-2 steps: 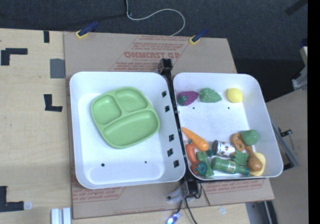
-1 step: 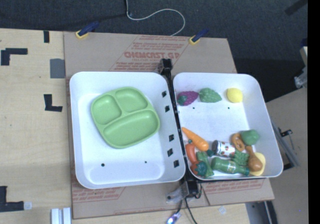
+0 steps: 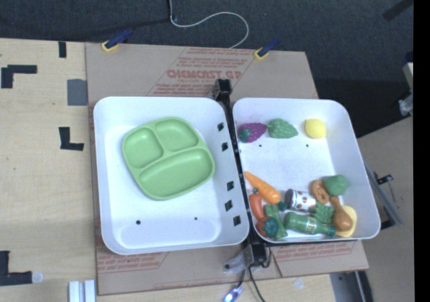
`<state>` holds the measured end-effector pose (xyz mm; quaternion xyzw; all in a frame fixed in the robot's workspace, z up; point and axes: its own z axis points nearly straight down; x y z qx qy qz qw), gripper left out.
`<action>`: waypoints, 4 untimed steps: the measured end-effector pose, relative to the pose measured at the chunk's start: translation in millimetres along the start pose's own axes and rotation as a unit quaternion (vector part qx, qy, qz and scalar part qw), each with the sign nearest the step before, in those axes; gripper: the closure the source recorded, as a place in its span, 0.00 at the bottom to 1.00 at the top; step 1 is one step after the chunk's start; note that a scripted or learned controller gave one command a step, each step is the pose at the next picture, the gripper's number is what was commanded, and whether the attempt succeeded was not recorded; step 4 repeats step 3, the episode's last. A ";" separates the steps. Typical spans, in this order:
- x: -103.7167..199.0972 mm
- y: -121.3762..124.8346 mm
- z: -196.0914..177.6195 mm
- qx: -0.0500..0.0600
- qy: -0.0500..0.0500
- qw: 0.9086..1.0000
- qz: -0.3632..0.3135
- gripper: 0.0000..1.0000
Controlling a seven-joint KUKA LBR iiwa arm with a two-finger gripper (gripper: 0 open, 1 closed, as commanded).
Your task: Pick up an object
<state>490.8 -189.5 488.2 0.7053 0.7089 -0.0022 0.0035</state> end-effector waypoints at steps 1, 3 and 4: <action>85.8 -6.1 20.5 0.002 0.005 1.000 -0.002 1.00; 270.4 -7.0 63.0 0.007 0.004 1.000 -0.003 1.00; 270.4 -7.0 63.0 0.007 0.004 1.000 -0.003 1.00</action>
